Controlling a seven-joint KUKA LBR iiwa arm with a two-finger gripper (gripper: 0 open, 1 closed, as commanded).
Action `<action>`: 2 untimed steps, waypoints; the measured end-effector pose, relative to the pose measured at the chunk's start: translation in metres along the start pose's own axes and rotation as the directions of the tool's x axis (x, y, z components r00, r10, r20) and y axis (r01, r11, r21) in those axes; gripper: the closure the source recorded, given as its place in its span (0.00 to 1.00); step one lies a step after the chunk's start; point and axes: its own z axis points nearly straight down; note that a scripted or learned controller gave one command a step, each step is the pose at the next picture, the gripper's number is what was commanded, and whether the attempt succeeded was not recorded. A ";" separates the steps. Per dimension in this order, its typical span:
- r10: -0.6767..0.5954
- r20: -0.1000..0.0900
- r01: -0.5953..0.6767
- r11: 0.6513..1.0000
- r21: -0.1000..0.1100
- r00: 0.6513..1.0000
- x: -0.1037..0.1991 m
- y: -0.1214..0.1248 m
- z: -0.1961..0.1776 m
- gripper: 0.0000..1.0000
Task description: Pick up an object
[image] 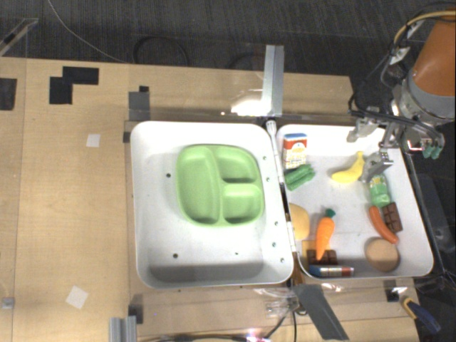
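Note:
My gripper (375,164) hangs over the upper right part of the right bin (422,223). Its tip is just right of a yellow banana (347,171) and right above a green packet (378,189). Below them lie a small orange carrot (380,224) with a brown chocolate bar (392,217) beside it, and a tan round potato (382,254). A larger carrot (324,236) with a green top lies in the middle of the bin. A white and orange carton (295,148) and a green pickle (299,176) sit at the upper left.
The left bin (153,255) holds a green divided plate (217,184). A marker (332,269) and a yellowish round thing (299,221) lie along the right bin's left and front sides. A metal post (273,80) stands behind the wall between the bins.

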 end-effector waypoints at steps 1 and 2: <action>-0.050 -0.010 0.050 0.999 -0.002 0.999 0.088 -0.042 0.120 0.00; -0.104 0.009 0.104 0.995 0.004 0.995 0.086 -0.023 0.191 0.00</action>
